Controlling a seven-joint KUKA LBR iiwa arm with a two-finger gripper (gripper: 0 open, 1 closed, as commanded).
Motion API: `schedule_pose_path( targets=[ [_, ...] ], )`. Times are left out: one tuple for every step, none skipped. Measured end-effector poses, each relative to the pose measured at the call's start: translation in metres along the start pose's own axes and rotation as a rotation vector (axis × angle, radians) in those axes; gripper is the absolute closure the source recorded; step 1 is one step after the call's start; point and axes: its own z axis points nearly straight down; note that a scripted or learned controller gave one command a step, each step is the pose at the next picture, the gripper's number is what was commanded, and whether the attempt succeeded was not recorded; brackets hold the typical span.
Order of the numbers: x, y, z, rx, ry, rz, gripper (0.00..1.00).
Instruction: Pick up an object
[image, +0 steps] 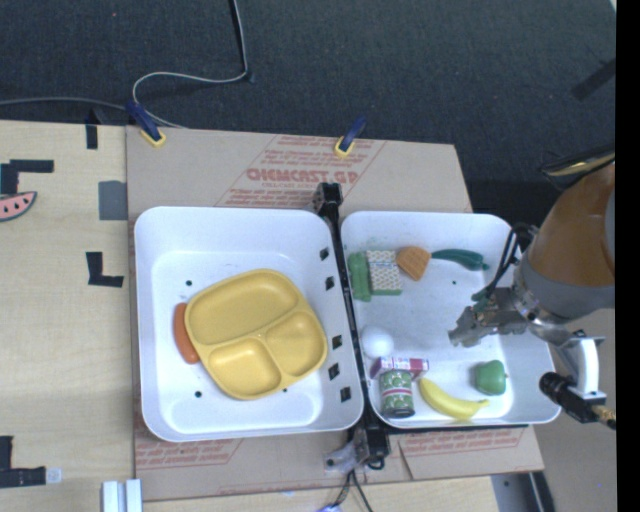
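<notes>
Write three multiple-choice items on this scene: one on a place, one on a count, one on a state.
1. Where does the yellow plate lie?
A. left bin
B. right bin
C. on the cardboard

2. How many compartments does the plate have?
A. one
B. three
C. five

3. How is the banana placed?
A. standing upright
B. lying in the right bin
C. resting on the plate

Key: 1 A, the plate sits inside the left bin. 2 B, ridges split it into three sections. 3 B, it lies flat near the front wall, below the end effector.
</notes>
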Motion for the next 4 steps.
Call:
schedule_pose_path(
  targets=[
    [0.000, 0.000, 0.000, 0.000, 0.000, 0.000, 0.00],
    [0.019, 0.047, 0.095, -0.004, -0.001, 0.000, 0.00],
    [0.040, 0.023, 0.096, -0.007, -0.004, 0.002, 0.00],
    [0.043, 0.131, 0.097, -0.006, -0.002, 0.000, 0.00]
  ],
)
